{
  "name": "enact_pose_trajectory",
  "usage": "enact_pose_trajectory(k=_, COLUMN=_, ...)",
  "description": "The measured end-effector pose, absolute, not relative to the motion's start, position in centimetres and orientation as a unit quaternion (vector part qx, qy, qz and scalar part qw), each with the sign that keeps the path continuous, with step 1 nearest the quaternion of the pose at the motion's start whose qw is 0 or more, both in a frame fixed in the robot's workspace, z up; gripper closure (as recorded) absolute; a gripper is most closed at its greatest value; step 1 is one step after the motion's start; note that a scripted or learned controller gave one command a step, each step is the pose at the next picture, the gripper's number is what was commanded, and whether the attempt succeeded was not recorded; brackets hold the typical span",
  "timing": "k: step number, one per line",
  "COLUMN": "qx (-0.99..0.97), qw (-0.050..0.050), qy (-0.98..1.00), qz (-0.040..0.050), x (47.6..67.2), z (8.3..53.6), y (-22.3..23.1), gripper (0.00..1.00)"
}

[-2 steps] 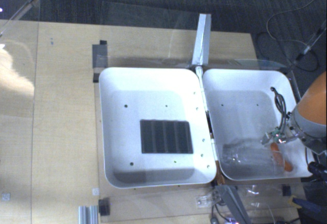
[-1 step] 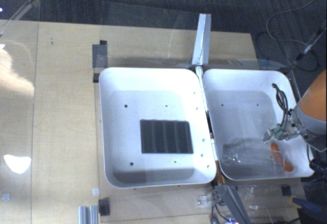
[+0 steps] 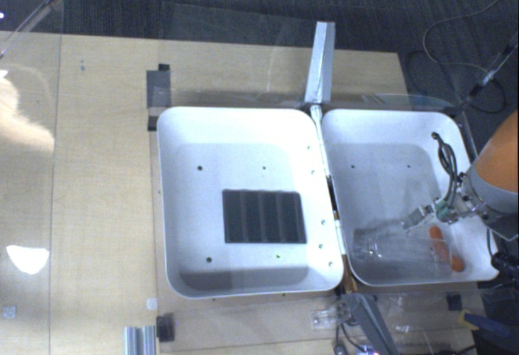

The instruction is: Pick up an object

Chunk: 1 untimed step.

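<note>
Pincer [image 3: 422, 217] over right bin [image 3: 381, 130], fingers indistinct, arm cropped.

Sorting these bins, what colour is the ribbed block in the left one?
Dark grey, nearly black: ribbed block, camera view.

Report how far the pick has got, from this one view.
Done: the arm has reached into the right bin, and the gripper is low over its floor. In hand: nothing visibly; the view is too coarse to show anything between its fingers. Left: a grasp and lift. Small orange pieces lie on the bin floor near the gripper, and a dark ribbed object sits in the left bin.
</note>
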<state>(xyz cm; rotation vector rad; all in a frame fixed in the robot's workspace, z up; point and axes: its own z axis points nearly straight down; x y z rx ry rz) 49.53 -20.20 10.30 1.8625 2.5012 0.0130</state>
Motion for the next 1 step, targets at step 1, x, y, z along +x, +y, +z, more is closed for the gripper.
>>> enact_pose_trajectory(k=1, qx=0.590, qw=0.006, qy=0.807, qz=0.0030, x=49.14, z=8.96, y=-20.52, gripper=0.00)
